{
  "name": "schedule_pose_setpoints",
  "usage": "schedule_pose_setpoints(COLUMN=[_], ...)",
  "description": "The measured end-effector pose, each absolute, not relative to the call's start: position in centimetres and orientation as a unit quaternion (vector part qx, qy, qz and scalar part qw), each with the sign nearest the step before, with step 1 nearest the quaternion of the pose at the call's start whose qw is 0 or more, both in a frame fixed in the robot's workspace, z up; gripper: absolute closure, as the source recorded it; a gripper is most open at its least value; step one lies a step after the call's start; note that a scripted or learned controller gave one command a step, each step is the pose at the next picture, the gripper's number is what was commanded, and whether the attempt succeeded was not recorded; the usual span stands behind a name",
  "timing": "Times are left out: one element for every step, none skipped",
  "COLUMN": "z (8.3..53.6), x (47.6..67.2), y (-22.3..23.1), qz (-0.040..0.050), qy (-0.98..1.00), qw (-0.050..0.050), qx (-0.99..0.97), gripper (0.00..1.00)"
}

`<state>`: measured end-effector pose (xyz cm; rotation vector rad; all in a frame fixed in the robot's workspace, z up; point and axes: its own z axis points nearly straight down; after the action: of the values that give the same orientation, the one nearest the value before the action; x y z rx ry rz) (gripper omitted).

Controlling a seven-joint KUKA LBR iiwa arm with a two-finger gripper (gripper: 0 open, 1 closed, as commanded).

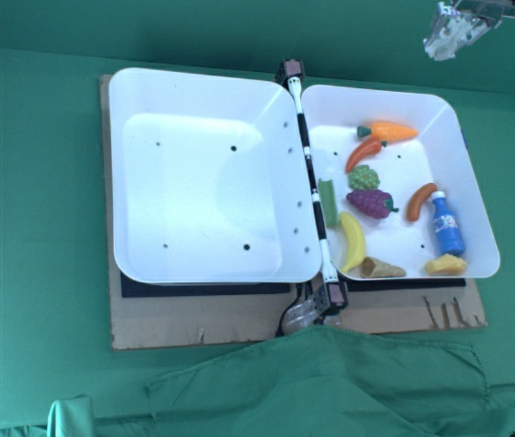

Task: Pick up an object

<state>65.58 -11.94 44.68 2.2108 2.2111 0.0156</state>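
from my remote station i see the end effector (447,36) at the upper right of the camera view, raised well above the desk (48,198) and beyond the far right corner of the right bin (476,198). i cannot tell whether it is open or closed; nothing is visible in its grip.

the two white bins sit side by side on a brown cardboard sheet (194,330) laid on the green desk. the left bin (148,98) shows its bare floor with a few dark dots. a black and white rod (307,167) runs along the seam between the bins.

all candidate objects lie in the right bin:
- orange carrot (390,131), near the far wall.
- red-orange pepper (363,153), just beside the carrot, on its near-left side.
- green grape bunch (363,177), below the pepper.
- purple eggplant (370,202), touching or just beside the grape bunch.
- green stick-shaped piece (328,202), against the left wall of the bin.
- yellow banana (353,242), near the front left corner.
- brown cone (381,267), at the front wall, just beside the banana tip.
- orange sausage (420,201), right of the eggplant.
- blue bottle (447,226), just beside the sausage, lying with its white cap toward the far side.
- yellow wedge (446,264), at the front right corner, just below the bottle.

a green cloth (330,385) is bunched on the desk in front of the cardboard.
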Motion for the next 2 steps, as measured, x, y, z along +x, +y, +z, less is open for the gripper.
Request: schedule_pose_setpoints(z=[42.3, 42.5], x=[65.9, 66.7], y=[-14.2, -15.6], qz=[-0.0007, 0.0007], qy=[0.705, 0.705], qw=[0.001, 0.004], qx=[0.709, 0.709], gripper=[1.0, 1.0])
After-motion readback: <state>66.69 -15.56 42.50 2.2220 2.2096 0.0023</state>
